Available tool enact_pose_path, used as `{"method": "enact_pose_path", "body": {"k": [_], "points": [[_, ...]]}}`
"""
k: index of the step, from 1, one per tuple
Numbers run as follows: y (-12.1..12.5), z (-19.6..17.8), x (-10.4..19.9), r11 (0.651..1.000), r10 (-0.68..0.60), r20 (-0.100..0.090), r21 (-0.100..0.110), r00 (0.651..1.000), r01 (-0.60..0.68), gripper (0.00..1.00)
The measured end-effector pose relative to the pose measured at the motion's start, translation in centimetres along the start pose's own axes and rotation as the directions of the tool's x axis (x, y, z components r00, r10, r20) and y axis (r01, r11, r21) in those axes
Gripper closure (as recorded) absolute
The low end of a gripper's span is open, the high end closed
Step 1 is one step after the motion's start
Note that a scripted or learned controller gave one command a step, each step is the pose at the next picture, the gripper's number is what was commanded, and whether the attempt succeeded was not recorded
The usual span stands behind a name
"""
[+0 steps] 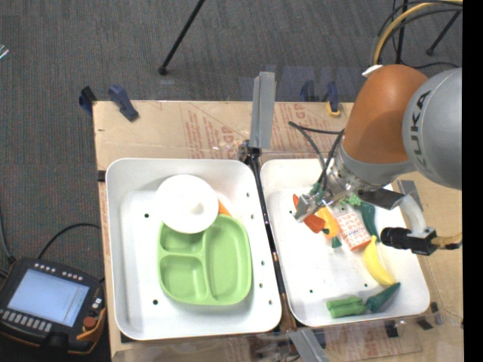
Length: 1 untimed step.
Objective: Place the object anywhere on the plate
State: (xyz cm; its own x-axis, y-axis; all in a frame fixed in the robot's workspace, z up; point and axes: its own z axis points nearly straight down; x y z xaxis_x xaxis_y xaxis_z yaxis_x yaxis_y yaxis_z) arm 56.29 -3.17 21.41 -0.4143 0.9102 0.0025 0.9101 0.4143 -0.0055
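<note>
The object to be moved is not marked out among the toys heaped in the right bin [302,292]: an orange piece [329,222], a small red-and-white carton [353,230], a yellow banana [376,262], a dark green piece [367,217] and, near the front rim, a green vegetable [345,306] beside a teal one [383,297]. The gripper [311,205] hangs low over the heap's left edge; whether its fingers are open or closed cannot be told. In the left bin [124,277] lies the green divided plate [205,261], a white bowl [189,203] overlapping its upper-left corner. Both bins rest on the tabletop [173,127].
</note>
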Motion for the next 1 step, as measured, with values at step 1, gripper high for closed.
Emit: {"method": "enact_pose_path", "body": {"k": [1], "points": [[1.02,-2.69,9.58,0.987,-0.163,0.000,-0.003,0.987,0.163,1.00]]}}
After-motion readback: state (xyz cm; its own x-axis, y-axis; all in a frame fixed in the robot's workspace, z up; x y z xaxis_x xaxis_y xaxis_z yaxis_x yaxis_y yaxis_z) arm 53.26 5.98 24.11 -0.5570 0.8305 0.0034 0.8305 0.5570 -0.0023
